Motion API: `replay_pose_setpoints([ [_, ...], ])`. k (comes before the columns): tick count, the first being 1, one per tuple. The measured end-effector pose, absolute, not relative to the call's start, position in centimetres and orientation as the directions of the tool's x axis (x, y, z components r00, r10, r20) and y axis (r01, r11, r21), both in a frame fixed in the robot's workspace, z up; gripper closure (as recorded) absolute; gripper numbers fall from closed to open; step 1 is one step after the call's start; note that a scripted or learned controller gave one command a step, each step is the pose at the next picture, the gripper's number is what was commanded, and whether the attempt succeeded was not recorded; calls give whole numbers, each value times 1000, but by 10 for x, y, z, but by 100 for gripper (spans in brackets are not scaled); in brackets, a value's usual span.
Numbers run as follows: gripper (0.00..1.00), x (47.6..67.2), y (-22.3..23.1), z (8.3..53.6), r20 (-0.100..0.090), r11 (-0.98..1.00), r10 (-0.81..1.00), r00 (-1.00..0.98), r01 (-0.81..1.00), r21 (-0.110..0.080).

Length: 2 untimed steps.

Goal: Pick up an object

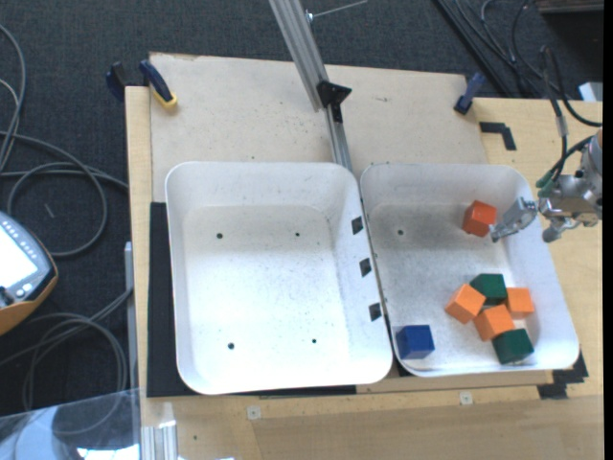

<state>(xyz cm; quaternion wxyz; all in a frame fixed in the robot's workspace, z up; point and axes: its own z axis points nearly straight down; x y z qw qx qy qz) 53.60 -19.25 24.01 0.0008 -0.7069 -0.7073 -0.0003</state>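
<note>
The right bin [421, 257] holds several blocks. An orange-red block [479, 218] lies alone near its far right. A cluster sits at the near right: an orange block [466, 303], a dark green block [490, 287], two more orange blocks [520, 301] [495, 321] and another green block [513, 344]. A blue block [415, 341] rests in the near left corner. My gripper [532, 224] hangs over the bin's right rim, open, with one finger [510, 221] just right of the orange-red block. Nothing is between the fingers.
The left bin [259, 276] stands beside the right one, divided by a shared rim with black clips [365, 266]. A metal pole [306, 56] rises from the bench behind the bins. Clamps sit at the bench corners, and cables lie on the floor.
</note>
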Motion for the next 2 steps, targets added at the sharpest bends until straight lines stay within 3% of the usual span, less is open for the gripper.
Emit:
replay_pose_setpoints([
  [1,100,537,-192,251,1,2,1000,-2,1000,3],
  [2,100,530,-147,219,4,5,1000,-5,1000,-5],
])
